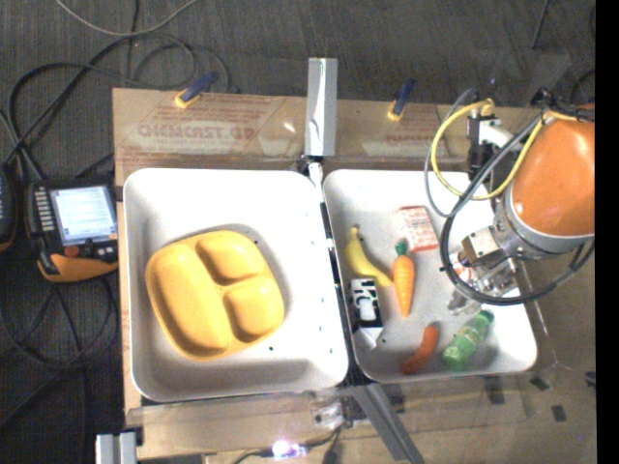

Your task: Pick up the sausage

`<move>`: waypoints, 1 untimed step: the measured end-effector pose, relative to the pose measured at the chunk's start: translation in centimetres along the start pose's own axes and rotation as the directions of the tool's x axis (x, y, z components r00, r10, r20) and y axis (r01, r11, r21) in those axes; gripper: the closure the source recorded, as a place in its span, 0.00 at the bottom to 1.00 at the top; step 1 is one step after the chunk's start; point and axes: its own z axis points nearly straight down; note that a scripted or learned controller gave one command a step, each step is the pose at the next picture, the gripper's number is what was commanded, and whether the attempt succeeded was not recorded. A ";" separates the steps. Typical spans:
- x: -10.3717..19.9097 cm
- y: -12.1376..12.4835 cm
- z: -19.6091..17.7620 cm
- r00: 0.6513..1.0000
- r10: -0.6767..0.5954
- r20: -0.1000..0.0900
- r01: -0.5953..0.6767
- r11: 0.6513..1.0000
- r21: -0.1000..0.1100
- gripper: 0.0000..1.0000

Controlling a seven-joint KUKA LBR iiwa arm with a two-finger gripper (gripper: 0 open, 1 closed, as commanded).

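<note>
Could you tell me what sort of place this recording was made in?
Probably a robotics lab: two white bins on a bench holding toy food such as a sausage and carrot, loose cables on carpet, and a handheld controller beside it.

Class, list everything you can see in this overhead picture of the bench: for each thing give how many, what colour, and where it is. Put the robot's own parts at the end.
bins: 2, white, side by side on the bench
divided plate: 1, yellow, three compartments, in the left bin
banana: 1, yellow, right bin, near its left wall
carrot: 1, orange with green top, right bin, just right of the banana
sausage: 1, reddish-orange, right bin, near the front wall
bottle: 1, green, lying right of the sausage
small box: 1, black and white, below the banana
packet: 1, red and white, right bin, toward the back
handheld screen unit: 1, black and orange, left of the bench
gripper: 1, grey, above the bottle, right bin
arm: 1, grey with orange band, from the right
</note>
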 end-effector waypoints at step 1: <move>-2.8 -0.1 6.3 0.864 -0.503 0.003 0.503 0.864 -0.005 1.00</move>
